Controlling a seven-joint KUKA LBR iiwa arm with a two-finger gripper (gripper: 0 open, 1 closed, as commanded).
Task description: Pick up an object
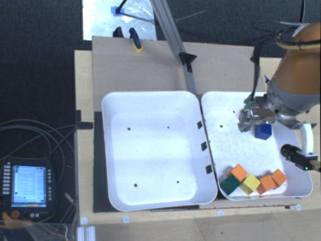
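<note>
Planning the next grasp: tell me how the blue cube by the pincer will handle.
The blue cube looks like a stiff block, so it probably won't deform. Flat faces suggest it slides, not rolls, if nudged. It sits apart from the other blocks, so a push likely disturbs nothing.

Arm's gripper (253, 118) over the right bin (220, 109), just beside a blue cube (263, 131); coloured blocks (251, 181) near the front wall.

Open floor across the left bin (150, 149); clustered blocks (253, 181) along the right bin's (220, 134) near wall.
</note>
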